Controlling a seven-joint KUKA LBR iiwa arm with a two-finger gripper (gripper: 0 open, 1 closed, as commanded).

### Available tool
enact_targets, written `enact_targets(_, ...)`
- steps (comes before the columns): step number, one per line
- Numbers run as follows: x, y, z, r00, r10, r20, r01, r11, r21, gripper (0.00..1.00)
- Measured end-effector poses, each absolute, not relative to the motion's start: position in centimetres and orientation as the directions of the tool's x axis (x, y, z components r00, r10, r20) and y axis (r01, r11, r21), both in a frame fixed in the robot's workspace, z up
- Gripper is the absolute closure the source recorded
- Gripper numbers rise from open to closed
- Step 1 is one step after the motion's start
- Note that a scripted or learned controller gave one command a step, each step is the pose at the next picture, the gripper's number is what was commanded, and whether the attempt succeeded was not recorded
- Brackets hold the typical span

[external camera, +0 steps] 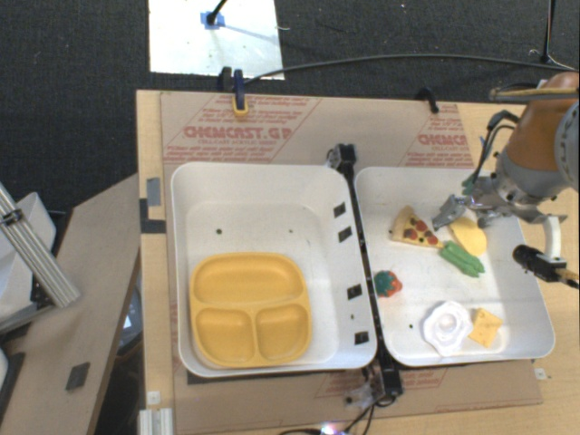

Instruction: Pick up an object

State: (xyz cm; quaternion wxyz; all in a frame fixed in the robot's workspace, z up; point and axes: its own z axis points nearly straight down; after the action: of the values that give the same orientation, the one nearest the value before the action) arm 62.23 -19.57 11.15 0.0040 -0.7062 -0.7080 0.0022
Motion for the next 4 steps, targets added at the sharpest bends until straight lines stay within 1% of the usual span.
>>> enact_targets(1,62.7,-19.7,8.6,-0.003,1.000,-0.004,1.000,0.003,0.011,0.00)
enact_targets(2,62.4,-19.5,8.9,-0.005,1.000,0.000,1.000,0.005,-0.002,1.00)
enact_targets(3,62.2,-20.5,13.9,-0.001,1.000,-0.001,1.000,0.001,0.001,1.00)
enact_targets(4,61.8,-19.9,19.7,-0.006,1.000,0.000,1.000,0.006,0.001,1.00)
